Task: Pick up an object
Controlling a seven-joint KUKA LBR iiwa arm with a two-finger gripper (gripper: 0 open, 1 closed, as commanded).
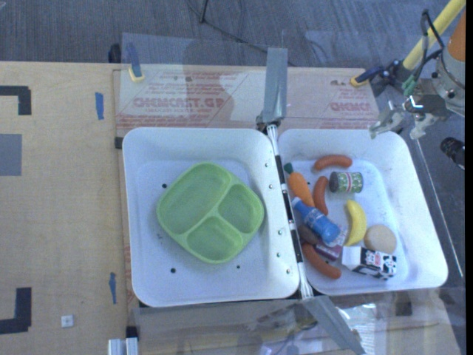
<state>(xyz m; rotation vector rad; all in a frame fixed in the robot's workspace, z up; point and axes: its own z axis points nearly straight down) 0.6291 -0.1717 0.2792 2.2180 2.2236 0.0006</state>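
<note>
- The pale wooden bench (59, 220) bears two shallow white plastic bins side by side, their inner rims touching along the middle seam.
- The left white bin (140, 272) holds one thing: a light green, rounded-square plastic plate (211, 211) with three compartments, lying flat and turned a little, near the bin's centre.
- The right white bin (421, 220) holds a cluster of small things, ten by my count, crowded toward its 9 o'clock side and centre.
- Three reddish-orange toy sausages: one (332, 161) at 12 o'clock, one (320, 194) upright-lying just below it, one (322, 263) at 7 o'clock by the bin's lower rim.
- One blue plastic bottle (316, 222) lies slantwise at the centre-left, its lower end over a dark pink flat piece (329, 252).
- One orange toy carrot (298, 186) with a green top lies at 10 o'clock, along the seam, just above the bottle.
- One yellow toy banana (356, 222) lies at the centre, just right of the bottle.
- One small green-labelled can (346, 182) lies on its side at 1 o'clock, near the top sausage.
- One tan, round, egg-like piece (380, 238) sits at 4 o'clock, touching the banana's lower end.
- One small white carton with black and red print (373, 261) lies at 5 o'clock, just below the tan piece.
- The grey two-finger gripper (403, 123) hangs beyond the right bin's 1 o'clock corner, outside the rim, well apart from the bin's contents; its jaws stand spread with nothing between them.
</note>
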